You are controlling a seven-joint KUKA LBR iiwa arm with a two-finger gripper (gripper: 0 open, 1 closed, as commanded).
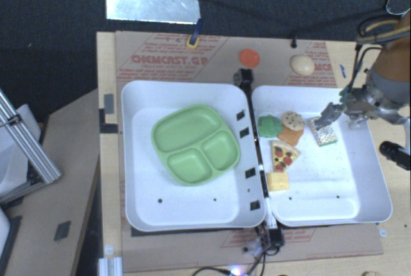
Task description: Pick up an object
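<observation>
In the right bin (366, 204) lies a cluster of toy foods: a green leafy piece (269, 125), a speckled cookie (293, 119) on an orange piece (291, 135), a pizza slice (283, 155) and a yellow cheese block (278, 181). A small speckled square tile (325, 135) lies tilted to their right. My gripper (342, 118) hangs over the bin's upper right part, open, with its left finger (329, 114) just above the tile. Nothing sits between the fingers.
The left bin (138, 204) holds a green divided plate (195, 144). Behind the bins, on the cardboard, rest an orange disc (249, 58) and a cream egg-shaped object (302, 64). A black divider with clips (252, 140) runs between the bins.
</observation>
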